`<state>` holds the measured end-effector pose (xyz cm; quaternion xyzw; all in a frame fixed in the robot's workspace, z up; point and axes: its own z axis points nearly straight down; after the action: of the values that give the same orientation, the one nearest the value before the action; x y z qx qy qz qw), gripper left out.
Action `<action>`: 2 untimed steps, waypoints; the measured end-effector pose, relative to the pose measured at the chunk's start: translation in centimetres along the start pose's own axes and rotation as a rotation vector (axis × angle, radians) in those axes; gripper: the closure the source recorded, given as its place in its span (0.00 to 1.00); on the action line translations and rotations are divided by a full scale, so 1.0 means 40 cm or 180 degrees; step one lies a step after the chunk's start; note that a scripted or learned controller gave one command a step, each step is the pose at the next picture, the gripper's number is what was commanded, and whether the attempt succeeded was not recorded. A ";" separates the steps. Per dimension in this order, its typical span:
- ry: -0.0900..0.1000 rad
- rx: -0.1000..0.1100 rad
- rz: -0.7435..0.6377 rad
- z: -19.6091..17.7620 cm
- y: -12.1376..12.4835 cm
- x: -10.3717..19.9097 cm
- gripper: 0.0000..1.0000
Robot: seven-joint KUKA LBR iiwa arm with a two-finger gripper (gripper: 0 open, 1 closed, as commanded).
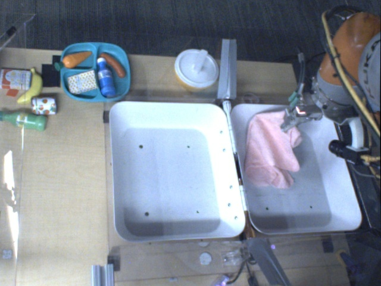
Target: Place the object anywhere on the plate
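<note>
The gripper hangs over the right bin, its fingers pinching the top corner of a pink cloth that drapes below it. Far left, a blue divided plate holds toy food; no writing is readable.

Left of the round white-lidded yellow cup we see a blue compartmented plastic tray holding toy food.

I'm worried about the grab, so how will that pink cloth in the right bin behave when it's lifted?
Likely floppy: the cloth lies crumpled in folds, so it should drape and trail from the gripper at its top corner. Probably light, being thin fabric. It won't roll, but may drag along the bin.
</note>
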<state>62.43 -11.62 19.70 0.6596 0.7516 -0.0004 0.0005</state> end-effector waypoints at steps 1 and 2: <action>0.0002 -0.0002 -0.0025 -0.065 0.005 0.003 1.00; 0.0003 -0.0005 -0.1306 -0.040 0.027 0.126 1.00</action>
<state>62.86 -6.48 21.28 0.4927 0.8702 0.0004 0.0005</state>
